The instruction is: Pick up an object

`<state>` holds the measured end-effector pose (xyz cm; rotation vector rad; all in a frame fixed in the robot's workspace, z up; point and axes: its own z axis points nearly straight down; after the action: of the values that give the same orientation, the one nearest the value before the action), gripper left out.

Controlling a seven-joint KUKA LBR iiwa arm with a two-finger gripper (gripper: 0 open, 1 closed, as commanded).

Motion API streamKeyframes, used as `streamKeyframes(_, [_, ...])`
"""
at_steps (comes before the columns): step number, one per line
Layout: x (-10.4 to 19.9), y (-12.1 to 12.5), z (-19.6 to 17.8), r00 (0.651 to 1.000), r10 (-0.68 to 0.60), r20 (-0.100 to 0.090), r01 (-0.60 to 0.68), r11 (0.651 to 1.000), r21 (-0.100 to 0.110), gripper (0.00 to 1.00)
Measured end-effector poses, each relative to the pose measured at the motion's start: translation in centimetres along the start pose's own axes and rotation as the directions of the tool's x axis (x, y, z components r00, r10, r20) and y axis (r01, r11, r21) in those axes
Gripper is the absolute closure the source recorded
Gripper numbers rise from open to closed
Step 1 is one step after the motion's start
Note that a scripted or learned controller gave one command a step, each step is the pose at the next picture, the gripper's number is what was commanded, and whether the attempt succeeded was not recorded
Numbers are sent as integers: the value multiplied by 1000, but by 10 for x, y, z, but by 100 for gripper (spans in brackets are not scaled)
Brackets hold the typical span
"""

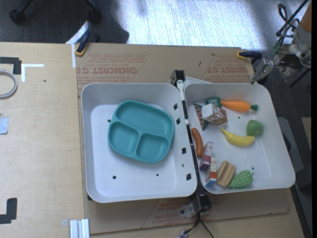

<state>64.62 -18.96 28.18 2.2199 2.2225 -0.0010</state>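
The right bin [277, 148] holds several toy foods: an orange carrot [237, 105], a small printed carton [214, 114], a yellow banana [237, 138], a green pepper [254, 128], a red-brown sausage [197, 142], a tan bread roll [225, 173], a bumpy green vegetable [241, 179] and a slim packet [208, 156]. My gripper [261, 72] hangs at the far upper right, just beyond the right bin's back corner and above the cardboard. Nothing shows in its grasp, and it stands well away from every object.
A teal divided plate [141, 133] lies in the left bin [94, 148]. Both bins rest on brown cardboard [129, 66] over a wooden bench. Cables and a yellow clamp [247, 55] sit near the gripper. Black clips join the bins along the middle.
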Motion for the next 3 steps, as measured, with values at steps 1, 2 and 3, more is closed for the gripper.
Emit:
streamKeyframes(1, [8,-25,140,1000,3,0,-3,1000,0,0])
streamKeyframes(2, [17,-116,190,1000,3,-1,-3,1000,1,0])
streamKeyframes(3, [44,-166,190,1000,4,-1,-4,1000,1,0])
